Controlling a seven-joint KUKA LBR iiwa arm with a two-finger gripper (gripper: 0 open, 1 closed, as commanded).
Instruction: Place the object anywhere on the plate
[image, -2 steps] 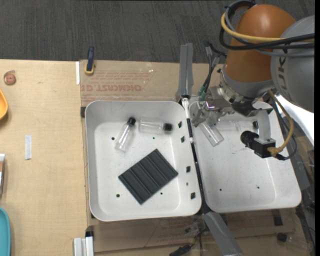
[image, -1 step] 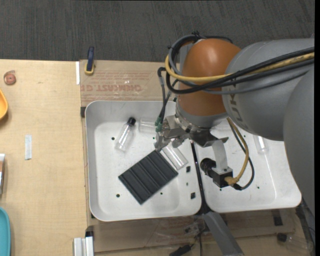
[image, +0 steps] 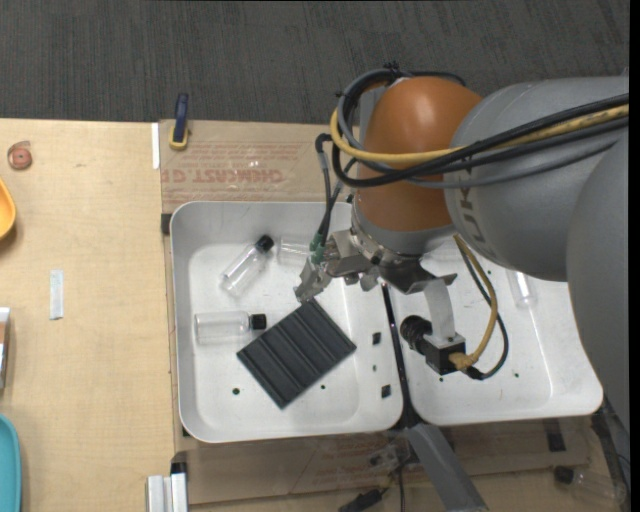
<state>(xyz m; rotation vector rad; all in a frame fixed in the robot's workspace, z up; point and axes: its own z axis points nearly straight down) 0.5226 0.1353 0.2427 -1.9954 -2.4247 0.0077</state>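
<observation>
A flat, ribbed dark plate (image: 297, 353) lay tilted in the glossy left bin (image: 190, 400). Two clear vials (image: 222, 324) with black caps lay nearby. The end effector (image: 312, 280) hung above the plate's upper corner; its state couldn't be told.

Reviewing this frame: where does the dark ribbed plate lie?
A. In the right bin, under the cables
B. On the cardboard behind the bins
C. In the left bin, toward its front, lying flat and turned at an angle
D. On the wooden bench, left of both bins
C: the dark ribbed plate lies flat and angled on the floor of the left bin, near two clear vials, with the gripper just above its upper corner.
</observation>
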